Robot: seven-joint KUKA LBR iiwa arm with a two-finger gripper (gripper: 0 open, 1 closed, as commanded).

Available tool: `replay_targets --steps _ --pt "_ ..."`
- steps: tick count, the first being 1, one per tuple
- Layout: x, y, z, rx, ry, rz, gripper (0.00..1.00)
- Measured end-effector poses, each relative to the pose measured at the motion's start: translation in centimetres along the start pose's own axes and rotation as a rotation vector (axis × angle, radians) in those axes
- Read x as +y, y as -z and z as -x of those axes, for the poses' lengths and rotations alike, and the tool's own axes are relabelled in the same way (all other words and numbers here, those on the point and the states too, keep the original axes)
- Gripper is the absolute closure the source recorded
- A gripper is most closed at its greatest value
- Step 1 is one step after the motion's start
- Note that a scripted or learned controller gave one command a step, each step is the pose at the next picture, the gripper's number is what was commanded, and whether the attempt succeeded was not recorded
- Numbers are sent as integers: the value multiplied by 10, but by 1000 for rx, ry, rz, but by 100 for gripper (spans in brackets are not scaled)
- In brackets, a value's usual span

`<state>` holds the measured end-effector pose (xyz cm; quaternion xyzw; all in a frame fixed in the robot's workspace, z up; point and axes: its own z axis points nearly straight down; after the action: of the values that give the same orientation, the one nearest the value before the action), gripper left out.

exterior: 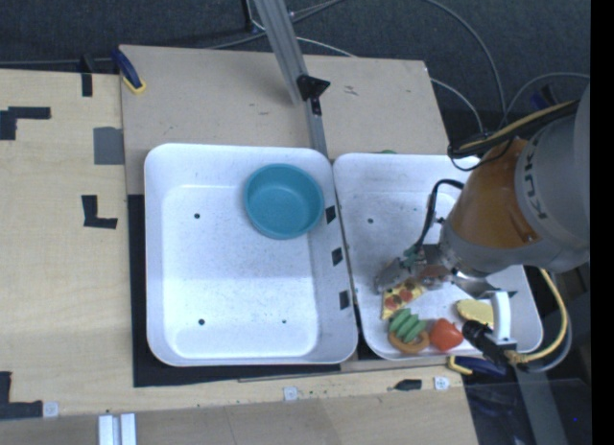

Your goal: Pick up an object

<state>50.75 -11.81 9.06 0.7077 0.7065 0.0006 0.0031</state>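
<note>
My gripper (403,272) reaches down into the right bin (379,203) from the right, low over a cluster of small toys. Just under and in front of it lies a yellow piece with red spots (401,297). Nearer the front edge sit a green and orange toy (408,329), a red toy (444,335) and a yellow toy (477,312). The fingertips look dark and close to the spotted piece, but I cannot make out their spacing or whether anything sits between them.
A blue bowl (283,200) stands at the back of the left bin (192,270). A metal pole (283,40) slants down to the divider between the bins. Cables loop behind the arm on the right.
</note>
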Motion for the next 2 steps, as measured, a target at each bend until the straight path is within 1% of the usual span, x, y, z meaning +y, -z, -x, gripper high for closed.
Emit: replay_targets --steps 1,2 --pt "2 13 -1 0 2 5 100" --pt "6 69 -10 3 3 -1 100"
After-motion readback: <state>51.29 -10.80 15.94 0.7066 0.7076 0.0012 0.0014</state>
